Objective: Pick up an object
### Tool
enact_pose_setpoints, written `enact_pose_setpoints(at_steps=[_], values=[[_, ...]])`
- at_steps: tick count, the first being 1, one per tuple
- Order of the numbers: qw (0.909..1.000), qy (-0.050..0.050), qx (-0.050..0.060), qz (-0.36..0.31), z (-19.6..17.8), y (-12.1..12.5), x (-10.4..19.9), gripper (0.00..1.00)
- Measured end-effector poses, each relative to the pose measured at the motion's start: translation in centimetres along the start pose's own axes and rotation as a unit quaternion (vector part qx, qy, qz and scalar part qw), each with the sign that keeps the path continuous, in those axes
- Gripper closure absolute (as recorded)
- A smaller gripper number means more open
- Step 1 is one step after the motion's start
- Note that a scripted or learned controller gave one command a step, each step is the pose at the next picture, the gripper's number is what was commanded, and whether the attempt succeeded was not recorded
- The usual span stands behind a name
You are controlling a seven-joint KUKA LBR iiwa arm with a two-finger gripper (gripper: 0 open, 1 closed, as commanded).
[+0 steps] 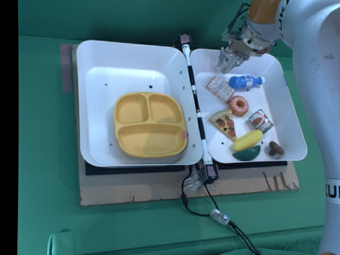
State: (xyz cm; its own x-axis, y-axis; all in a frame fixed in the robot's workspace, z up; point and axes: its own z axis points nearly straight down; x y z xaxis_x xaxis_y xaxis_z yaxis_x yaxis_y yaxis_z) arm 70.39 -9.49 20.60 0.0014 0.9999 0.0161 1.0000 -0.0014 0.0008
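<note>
Overhead, the grey arm (319,62) reached in from the right, its gripper (227,62) hanging above the far corner of the right bin (289,108); whether the claw was wide or narrow could not be told. The left bin (101,78) held a yellow divided plate (150,124). In the right bin lay a blue bottle (246,82) nearest the gripper, then a cracker box (220,88), pizza slice (225,123), corn cob (247,140), tin can (260,120), donut (238,105), green wedge (246,153) and a brown piece (275,149).
</note>
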Motion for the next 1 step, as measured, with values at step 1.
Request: enact_pose_setpoints(at_steps=[1], values=[[1.0, -0.002, 0.0, 0.0, -0.03, 0.0, -0.15, 0.0]])
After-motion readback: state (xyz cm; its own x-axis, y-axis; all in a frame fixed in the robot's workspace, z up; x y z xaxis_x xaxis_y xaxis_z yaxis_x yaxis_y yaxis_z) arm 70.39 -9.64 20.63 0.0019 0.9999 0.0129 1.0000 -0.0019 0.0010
